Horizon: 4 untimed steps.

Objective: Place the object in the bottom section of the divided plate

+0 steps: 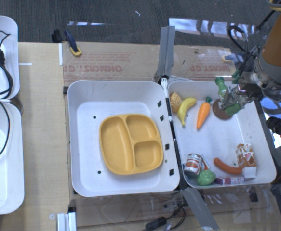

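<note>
- Two shallow white bins sat side by side on the bench: the left bin [77,143] and the right bin [265,143].
- The yellow divided plate [130,143] lay near the middle of the left bin, its three sections bare.
- The gripper [233,99] hung over the far right corner of the right bin, with a green bottle [223,91] at its fingers; whether the jaws were closed on it could not be told.
- A banana [185,109], a corn cob [175,100] and a carrot [203,114] lay by the right bin's far left corner.
- A can [193,164], a green vegetable [207,177], a sausage [227,167] and a small carton [245,156] lay along its near edge.
</note>
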Available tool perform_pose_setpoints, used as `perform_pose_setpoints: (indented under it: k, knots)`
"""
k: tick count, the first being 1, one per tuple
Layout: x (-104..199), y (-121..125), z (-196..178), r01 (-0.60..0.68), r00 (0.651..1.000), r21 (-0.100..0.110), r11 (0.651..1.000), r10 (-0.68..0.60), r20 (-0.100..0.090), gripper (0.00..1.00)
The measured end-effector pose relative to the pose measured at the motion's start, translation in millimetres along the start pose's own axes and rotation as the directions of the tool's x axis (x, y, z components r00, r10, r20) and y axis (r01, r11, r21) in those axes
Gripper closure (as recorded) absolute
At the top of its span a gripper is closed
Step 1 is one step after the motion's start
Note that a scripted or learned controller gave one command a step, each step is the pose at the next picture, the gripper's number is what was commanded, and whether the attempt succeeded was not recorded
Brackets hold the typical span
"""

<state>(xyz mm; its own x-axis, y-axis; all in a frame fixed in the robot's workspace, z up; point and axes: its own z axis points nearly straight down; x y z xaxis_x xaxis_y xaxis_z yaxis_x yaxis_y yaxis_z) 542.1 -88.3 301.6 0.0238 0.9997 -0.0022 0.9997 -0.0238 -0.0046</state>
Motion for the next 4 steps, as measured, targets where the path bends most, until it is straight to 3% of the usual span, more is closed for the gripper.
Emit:
perform_pose_setpoints:
  k: [1,2,3,4]
  knots:
    - [70,-37,69,0.020,1.000,0.001,1.000,-0.020,-0.001,1.00]
    - [145,-10,77,0.130,0.992,-0.001,0.992,-0.130,0.000,1.00]
    - [238,31,106,0.342,0.940,-0.002,0.940,-0.342,0.001,1.00]
    - [252,-9,93,0.552,0.834,-0.001,0.834,-0.552,0.001,1.00]
